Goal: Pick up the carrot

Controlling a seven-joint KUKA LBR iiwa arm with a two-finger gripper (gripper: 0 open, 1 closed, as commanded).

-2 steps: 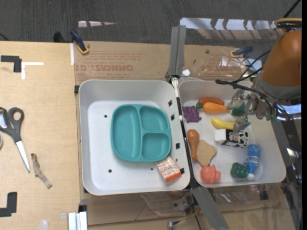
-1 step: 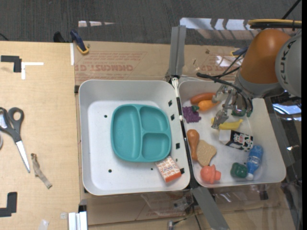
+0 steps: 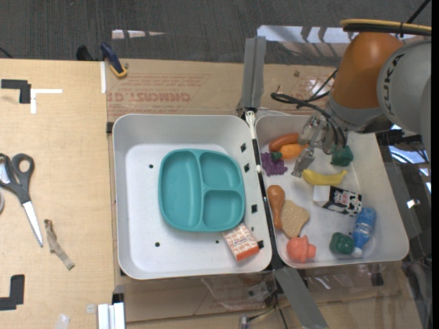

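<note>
The carrot (image 3: 282, 142) is a small orange piece lying near the back left corner of the right bin (image 3: 384, 184), with a second orange piece (image 3: 291, 152) touching it on the near side. My gripper (image 3: 309, 155) hangs low over the bin just to the right of the carrot, between it and a yellow banana (image 3: 324, 177). Nothing shows as lifted. The arm's orange band (image 3: 367, 60) sits above the bin's back edge.
The right bin also holds purple grapes (image 3: 272, 162), a green toy (image 3: 341, 156), a milk carton (image 3: 341, 201), a blue bottle (image 3: 363, 226), a drumstick (image 3: 276, 201), bread (image 3: 295, 218) and a red toy (image 3: 300, 250). A teal divided plate (image 3: 202, 189) and a snack box (image 3: 241, 243) lie in the left bin (image 3: 130, 204).
</note>
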